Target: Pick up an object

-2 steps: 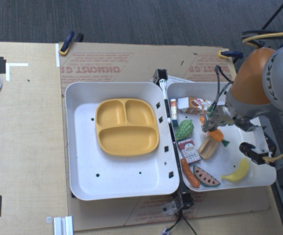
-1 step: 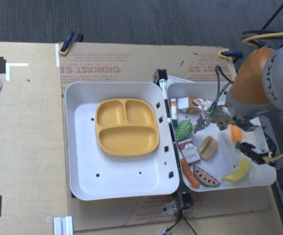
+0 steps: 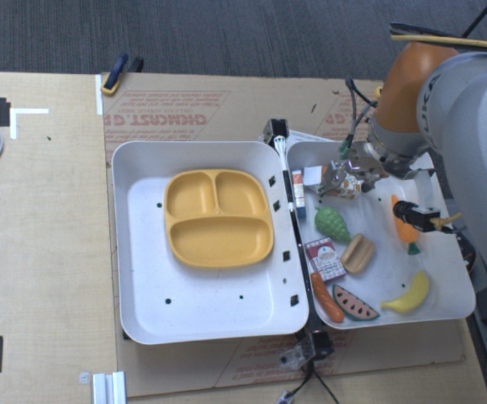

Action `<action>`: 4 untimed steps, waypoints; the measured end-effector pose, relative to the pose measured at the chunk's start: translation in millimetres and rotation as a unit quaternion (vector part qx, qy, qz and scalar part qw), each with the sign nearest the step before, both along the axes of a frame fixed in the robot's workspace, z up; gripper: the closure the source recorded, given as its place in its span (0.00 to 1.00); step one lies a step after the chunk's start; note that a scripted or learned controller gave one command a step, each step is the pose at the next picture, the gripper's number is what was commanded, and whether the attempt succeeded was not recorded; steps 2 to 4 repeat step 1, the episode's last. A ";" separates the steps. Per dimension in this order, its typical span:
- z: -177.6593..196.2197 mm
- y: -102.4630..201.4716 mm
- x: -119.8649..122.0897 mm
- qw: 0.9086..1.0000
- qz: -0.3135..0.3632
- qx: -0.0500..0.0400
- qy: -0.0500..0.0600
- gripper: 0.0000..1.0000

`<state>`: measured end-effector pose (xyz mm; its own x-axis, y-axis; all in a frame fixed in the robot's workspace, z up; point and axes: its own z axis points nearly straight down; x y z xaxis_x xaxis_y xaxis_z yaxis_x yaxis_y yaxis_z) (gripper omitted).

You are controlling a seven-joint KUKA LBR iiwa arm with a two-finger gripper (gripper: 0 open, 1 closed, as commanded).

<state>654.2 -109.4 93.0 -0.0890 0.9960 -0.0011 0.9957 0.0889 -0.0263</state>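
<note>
1. Overhead, the arm (image 3: 445, 99) comes in from the right and bends down over the far part of the right bin (image 3: 453, 305), its orange band above the wrist.
2. Left of it, the left bin (image 3: 142, 293) bears a yellow divided plate (image 3: 219, 219) and nothing to pick.
3. Nearer in the right bin lie a banana (image 3: 408, 295) at the near right, a watermelon slice (image 3: 356, 304), a bread roll (image 3: 357, 253), a small carton (image 3: 325, 259) and a green fruit (image 3: 332, 223).
4. Smallest, the claw (image 3: 344, 178) hangs at the bin's far left; whether it is released or clenched I cannot tell.
5. Judged from here, the green fruit is the closest target: it lies just near of the claw and slightly left, its long axis running far-left to near-right, so a short reach toward the near side would be needed.
</note>
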 end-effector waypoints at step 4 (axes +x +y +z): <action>8.6 0.2 -1.9 1.000 0.001 0.001 0.006 1.00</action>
